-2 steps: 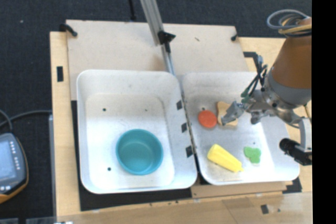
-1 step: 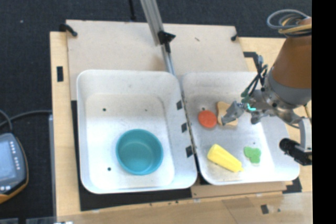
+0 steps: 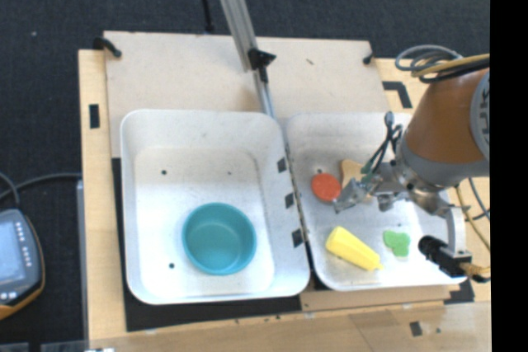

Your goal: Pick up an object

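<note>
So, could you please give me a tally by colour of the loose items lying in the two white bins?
Teal: 1, the bowl in the left bin
Red-orange: 1, a round piece in the right bin
Yellow: 1, a wedge
Green: 1, a small piece
Tan: 1, a piece beside the hand
Total: 5

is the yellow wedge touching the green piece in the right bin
Apart. The camera view shows a strip of bare white bin floor between the yellow wedge and the small green piece.
</note>
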Robot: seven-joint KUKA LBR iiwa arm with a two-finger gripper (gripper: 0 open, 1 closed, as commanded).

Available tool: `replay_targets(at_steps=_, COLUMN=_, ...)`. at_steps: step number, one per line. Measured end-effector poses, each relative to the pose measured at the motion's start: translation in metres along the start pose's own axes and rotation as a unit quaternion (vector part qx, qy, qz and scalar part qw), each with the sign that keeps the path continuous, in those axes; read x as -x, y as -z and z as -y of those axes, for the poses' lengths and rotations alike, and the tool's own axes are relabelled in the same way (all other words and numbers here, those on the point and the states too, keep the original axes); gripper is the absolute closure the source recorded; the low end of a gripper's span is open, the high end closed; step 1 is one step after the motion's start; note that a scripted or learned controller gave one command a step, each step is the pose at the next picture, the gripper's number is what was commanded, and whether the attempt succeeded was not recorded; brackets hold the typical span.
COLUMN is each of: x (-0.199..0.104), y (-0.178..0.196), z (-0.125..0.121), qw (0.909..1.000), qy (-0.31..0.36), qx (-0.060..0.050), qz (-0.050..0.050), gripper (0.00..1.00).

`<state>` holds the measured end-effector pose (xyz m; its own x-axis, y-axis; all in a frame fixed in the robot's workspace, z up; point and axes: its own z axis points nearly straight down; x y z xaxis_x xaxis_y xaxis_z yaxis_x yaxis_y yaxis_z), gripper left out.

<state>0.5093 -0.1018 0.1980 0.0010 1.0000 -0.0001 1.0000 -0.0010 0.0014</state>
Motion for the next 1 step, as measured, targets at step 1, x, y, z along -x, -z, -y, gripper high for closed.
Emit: replay_targets(at_steps=1, x=-0.0006, y=-0.0632, z=0.0013, qw=1.0000, qy=0.000, qx=-0.003, qz=0.000, gripper=0.00)
